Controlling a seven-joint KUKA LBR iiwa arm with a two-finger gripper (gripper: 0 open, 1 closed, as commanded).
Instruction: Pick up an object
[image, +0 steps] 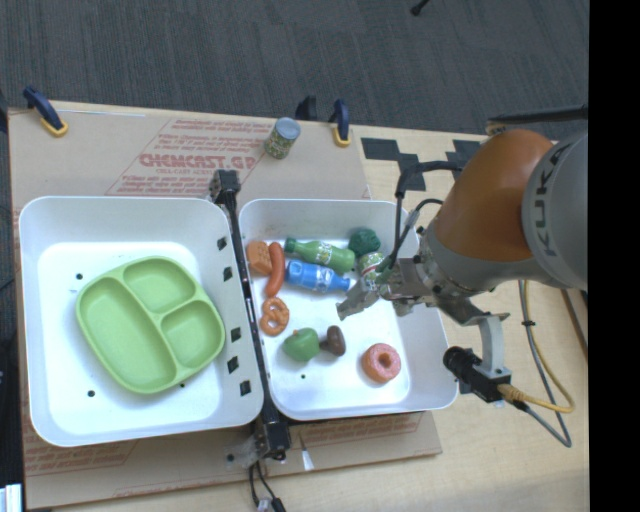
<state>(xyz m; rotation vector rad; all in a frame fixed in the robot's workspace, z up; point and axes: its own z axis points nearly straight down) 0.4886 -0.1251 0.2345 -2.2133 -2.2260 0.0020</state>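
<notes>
From my remote seat I saw the arm (500, 215) reaching in from the right over the right bin (425, 395), its orange band bulking large above the wrist. The gripper (352, 303) hung low over the middle of that bin, just right of the blue bottle (313, 276) and below the green bottle (322, 253). I could not tell how the gripper stood, open or closed, and I saw nothing in it.

The things to be picked lay in the right bin. Along its left wall were a carrot (276, 268) and, touching it on the left, an orange-brown piece (258, 256); below them a pretzel (274, 316). The green bottle lay on its side near the far wall, with a dark green leafy piece (364, 240) at its right end. The blue bottle lay just below it, also on its side. Nearer me a green apple-like piece (301, 345) touched a small brown piece (334, 341), and a pink-iced doughnut (381, 363) lay apart to their right.

The left bin (40, 400) held a light green divided plate (150, 322). Beyond the bins, on the cardboard sheet (190, 160), stood a small jar (282, 138), and blue clamps (45, 110) gripped the sheet's far edge
</notes>
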